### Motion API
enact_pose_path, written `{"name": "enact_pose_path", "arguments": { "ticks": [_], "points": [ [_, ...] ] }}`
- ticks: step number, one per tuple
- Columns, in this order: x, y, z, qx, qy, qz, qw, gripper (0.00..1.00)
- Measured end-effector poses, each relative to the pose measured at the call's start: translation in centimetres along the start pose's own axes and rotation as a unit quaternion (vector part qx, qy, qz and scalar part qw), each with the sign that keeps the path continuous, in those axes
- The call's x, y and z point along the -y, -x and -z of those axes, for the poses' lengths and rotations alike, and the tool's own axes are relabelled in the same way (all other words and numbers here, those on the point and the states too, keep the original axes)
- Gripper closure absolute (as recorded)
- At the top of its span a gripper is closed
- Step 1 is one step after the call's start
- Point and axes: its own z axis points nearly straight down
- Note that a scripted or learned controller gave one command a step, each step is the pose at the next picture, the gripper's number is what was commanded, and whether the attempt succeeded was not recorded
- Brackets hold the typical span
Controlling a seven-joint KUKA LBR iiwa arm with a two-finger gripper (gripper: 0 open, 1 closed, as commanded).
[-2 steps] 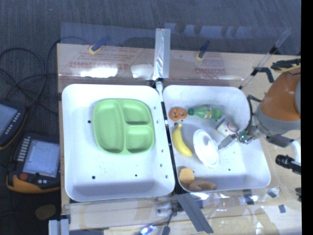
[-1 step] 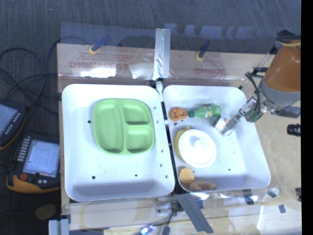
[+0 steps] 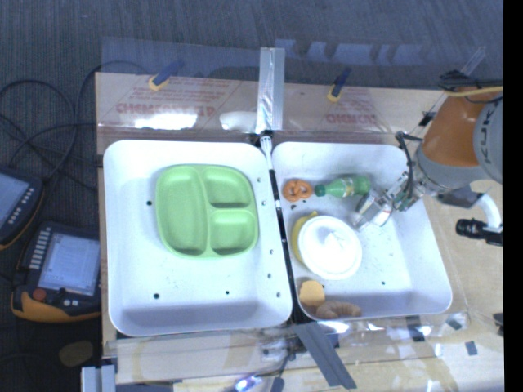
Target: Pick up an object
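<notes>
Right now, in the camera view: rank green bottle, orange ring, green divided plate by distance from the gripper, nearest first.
1. Green plastic bottle, right bin, just left of the gripper.
2. Small orange ring, right bin's left edge.
3. Green divided plate, left bin.

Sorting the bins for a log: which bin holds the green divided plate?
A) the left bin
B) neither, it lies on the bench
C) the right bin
A: the green divided plate lies flat in the left bin, apart from the right bin's clutter.

Bright, soft-focus, glare on plastic
</notes>
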Motion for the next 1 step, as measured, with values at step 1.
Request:
{"name": "enact_pose_path", "arguments": {
  "ticks": [1],
  "points": [
    [-0.18, -0.11, 0.89, -0.001, 0.001, 0.001, 1.0000, 1.00]
  ]
}}
